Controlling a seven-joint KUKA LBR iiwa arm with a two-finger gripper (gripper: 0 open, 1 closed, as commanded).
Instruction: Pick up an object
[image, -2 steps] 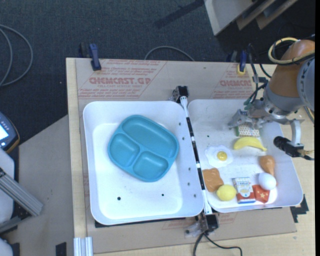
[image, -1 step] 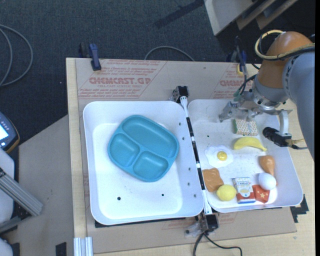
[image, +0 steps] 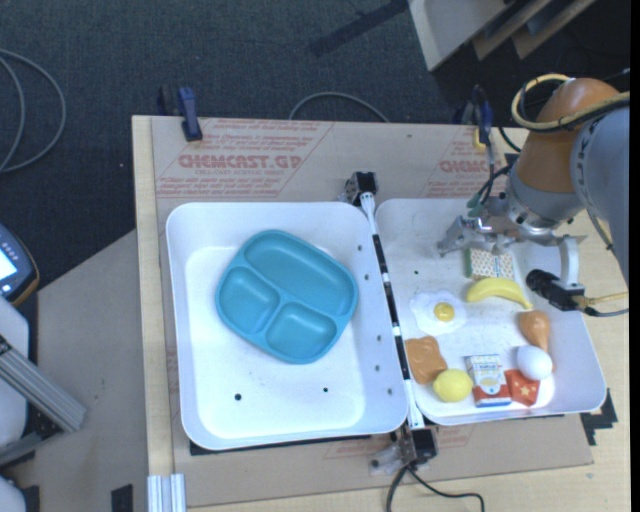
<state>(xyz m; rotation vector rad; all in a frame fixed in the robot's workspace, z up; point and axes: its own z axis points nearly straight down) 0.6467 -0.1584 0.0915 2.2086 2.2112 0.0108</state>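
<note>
My gripper (image: 482, 236) hangs over the back of the right bin (image: 420, 225), just above a small green-and-white patterned packet (image: 490, 264) that lies on the bin floor. In front of it are a yellow banana (image: 498, 291) and a fried egg (image: 439, 313). Further forward lie an orange piece (image: 535, 327), a white egg (image: 534, 361), a red packet (image: 522, 388), a small carton (image: 487, 378), a lemon (image: 452, 385) and a brown bread-like piece (image: 424, 356).
The left bin (image: 200, 400) holds a blue divided plate (image: 287, 295) near its middle. A raised rim (image: 385, 300) separates the two bins. The arm's grey and orange wrist (image: 560, 140) stands over the right bin's back right corner.
</note>
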